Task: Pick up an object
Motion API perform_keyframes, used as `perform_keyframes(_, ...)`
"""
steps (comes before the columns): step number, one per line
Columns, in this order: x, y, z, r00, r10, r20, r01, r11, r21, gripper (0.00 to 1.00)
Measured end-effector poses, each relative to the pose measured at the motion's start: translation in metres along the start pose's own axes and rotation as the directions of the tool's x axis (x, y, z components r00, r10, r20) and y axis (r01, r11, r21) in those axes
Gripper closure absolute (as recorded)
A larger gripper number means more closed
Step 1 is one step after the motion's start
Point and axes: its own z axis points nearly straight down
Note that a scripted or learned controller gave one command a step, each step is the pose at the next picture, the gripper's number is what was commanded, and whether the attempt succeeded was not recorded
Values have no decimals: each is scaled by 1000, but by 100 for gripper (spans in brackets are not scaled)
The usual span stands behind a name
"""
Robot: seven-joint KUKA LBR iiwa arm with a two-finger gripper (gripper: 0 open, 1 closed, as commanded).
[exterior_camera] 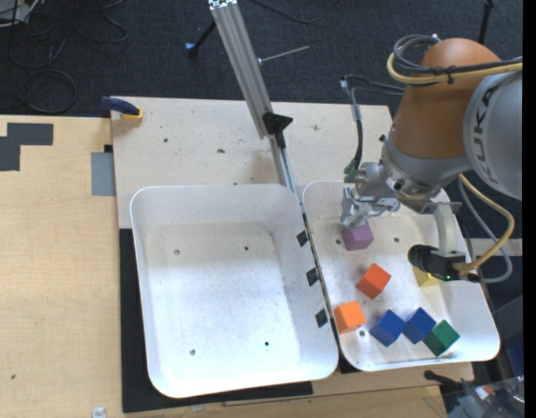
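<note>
My gripper (361, 212) hangs over the far left part of the right bin (477, 348). A purple cube (357, 236) lies directly under it, touching or nearly touching its tip. I cannot tell whether the cube is gripped. Further forward in the same bin lie a red-orange cube (373, 280), an orange cube (349, 317), two blue cubes (387, 327) (418, 324) and a green cube (442, 337).
The left bin (137, 233) sits beside the right one, their walls meeting along a clipped divider (310, 273). A slanted aluminium post (251, 72) rises behind the bins. A black cable fitting (433, 261) on the arm covers part of a yellow piece (424, 278).
</note>
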Motion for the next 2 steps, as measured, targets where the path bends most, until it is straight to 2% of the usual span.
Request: perform_keyframes(2,107,-14,1,1000,-2,1,2,1000,1,100)
